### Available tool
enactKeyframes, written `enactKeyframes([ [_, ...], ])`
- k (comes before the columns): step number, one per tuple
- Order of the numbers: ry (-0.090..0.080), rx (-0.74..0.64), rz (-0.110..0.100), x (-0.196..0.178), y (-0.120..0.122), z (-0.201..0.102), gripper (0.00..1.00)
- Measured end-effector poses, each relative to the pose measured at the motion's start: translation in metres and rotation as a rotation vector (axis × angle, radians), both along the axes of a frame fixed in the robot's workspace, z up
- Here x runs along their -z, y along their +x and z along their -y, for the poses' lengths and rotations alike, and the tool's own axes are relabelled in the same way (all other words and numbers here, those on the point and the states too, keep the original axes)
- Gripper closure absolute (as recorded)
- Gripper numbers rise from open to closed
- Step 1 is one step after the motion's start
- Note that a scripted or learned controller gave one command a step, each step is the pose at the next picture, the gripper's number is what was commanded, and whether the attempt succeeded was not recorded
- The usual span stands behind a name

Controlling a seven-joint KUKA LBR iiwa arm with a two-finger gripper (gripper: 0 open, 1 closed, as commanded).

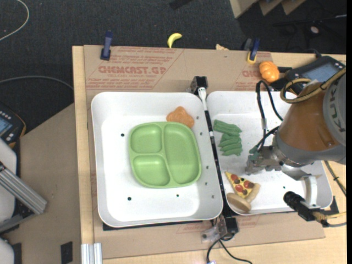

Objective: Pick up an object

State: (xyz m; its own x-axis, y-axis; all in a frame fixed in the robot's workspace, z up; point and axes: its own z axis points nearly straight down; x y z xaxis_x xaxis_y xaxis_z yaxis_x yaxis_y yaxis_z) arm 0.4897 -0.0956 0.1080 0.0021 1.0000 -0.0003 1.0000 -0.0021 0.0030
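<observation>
Gripper (256, 163) hovers low in the right bin (308, 202), fingers hard to read, can't tell their state. Pizza slice (242, 188) lies just below it; green beans (228, 136) just above-left.

Red printed lettering on the brown cardboard sheet (137, 65) beneath the bins reads "CHEMCAST G P"; the smaller lines below it are too fine to read. More red print by the board's far right corner is also illegible. The arm's casing (336, 100) shows "KU".
</observation>
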Motion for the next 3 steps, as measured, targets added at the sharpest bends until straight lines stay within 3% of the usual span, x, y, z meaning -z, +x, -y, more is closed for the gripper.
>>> enactKeyframes([
  [1, 0.002, -0.010, 0.004, -0.081, -0.004, -0.073, 1.00],
  [2, 0.004, -0.013, 0.003, -0.135, -0.010, -0.152, 1.00],
  [3, 0.005, -0.007, 0.015, -0.273, -0.009, -0.171, 1.00],
])
